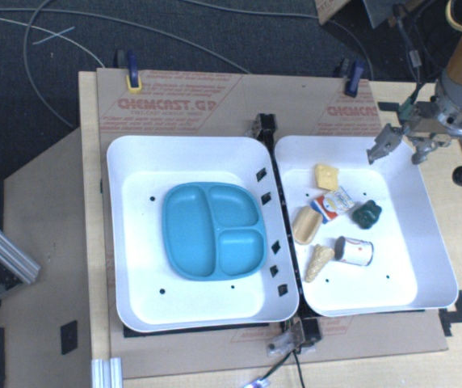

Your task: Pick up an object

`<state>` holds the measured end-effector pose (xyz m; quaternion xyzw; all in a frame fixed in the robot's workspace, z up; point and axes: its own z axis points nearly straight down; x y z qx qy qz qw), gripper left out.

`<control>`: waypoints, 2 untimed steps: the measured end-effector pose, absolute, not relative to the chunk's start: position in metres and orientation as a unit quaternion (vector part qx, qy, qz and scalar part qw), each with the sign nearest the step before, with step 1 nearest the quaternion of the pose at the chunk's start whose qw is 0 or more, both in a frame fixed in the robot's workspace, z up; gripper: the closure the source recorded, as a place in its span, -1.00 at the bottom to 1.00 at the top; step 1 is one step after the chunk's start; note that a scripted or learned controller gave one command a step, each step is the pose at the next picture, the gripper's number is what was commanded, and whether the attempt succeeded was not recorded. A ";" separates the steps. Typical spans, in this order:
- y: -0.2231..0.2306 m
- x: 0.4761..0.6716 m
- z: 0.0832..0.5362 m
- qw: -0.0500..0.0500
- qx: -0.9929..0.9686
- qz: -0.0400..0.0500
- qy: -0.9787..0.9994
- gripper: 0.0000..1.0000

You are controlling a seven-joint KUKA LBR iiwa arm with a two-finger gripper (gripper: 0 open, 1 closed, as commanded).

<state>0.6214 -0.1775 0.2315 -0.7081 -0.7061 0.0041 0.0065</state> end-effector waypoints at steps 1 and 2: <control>-0.177 0.624 0.241 0.000 -0.707 0.000 -0.707 -1.00; -0.176 0.618 0.198 0.002 -0.707 0.001 -0.707 -1.00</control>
